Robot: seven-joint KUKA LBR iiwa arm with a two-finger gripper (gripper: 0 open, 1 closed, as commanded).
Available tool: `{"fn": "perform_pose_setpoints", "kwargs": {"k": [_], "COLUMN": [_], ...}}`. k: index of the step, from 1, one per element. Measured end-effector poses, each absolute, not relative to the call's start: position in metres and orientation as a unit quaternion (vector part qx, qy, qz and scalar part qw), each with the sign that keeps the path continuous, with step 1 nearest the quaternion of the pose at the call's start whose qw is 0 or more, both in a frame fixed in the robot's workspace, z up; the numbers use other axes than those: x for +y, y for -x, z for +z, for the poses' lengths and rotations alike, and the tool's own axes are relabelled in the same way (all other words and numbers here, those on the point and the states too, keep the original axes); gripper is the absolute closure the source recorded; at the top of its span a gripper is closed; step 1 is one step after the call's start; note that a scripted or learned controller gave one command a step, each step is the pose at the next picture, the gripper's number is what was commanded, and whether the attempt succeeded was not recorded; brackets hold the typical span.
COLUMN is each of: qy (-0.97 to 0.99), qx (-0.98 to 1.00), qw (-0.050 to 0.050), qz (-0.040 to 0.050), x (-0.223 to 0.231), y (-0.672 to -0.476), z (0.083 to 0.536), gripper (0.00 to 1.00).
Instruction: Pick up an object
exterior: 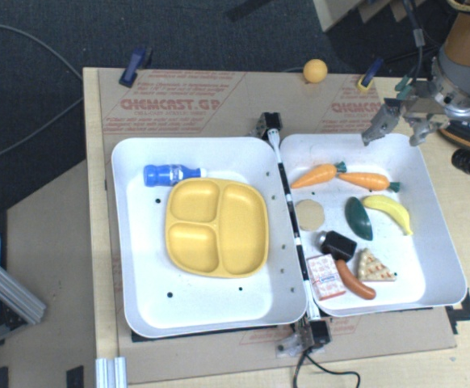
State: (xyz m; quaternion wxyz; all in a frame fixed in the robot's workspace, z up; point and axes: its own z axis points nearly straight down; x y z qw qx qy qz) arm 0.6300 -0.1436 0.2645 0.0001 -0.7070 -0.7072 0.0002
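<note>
Up at the far right corner of the right bin (437, 217), the tool (398, 128) is hanging with its two fingers spread apart and nothing between them. One fingertip (374, 134) is pointing down over the bin's far rim and the other is standing a little to the right of it. The grey arm (461, 71) is coming in from the right edge (its orange band is showing above the wrist).

Nearest to the tool, two carrots are lying in the far part of the right bin: the right carrot (366, 181) and the left carrot (316, 175), with their green ends almost meeting. Just below them a banana (390, 212) is resting beside a dark green object (358, 217). A pale round disc (308, 213) is sitting near the bin's left wall. Closer to the camera, a black block (337, 244) is touching a sausage (355, 280), a pizza slice (375, 267) is lying to the right of it, and a small red and white box (325, 276) to the left.

In the left bin (138, 297) a yellow divided plate (217, 225) is taking the middle, and a blue bottle (170, 174) is lying on its side just behind it.

On the tabletop (219, 99), behind the bins, a small orange ball (316, 70) is sitting well apart from everything.
</note>
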Motion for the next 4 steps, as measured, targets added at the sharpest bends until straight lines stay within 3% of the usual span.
{"fn": "perform_pose_setpoints", "kwargs": {"k": [1,2,3,4], "qy": [0.707,0.707,0.707,0.707], "qx": [-0.707,-0.707,-0.707,-0.708], "qw": [0.002,0.001,0.0,-0.001], "qz": [0.001,0.0007,-0.0004,-0.001], "x": [-0.121,-0.132,-0.132,-0.076], "y": [-0.599,-0.566,-0.567,-0.588], "z": [0.129,0.084,0.095,0.186], "gripper": [0.0,0.0,1.0,1.0]}}
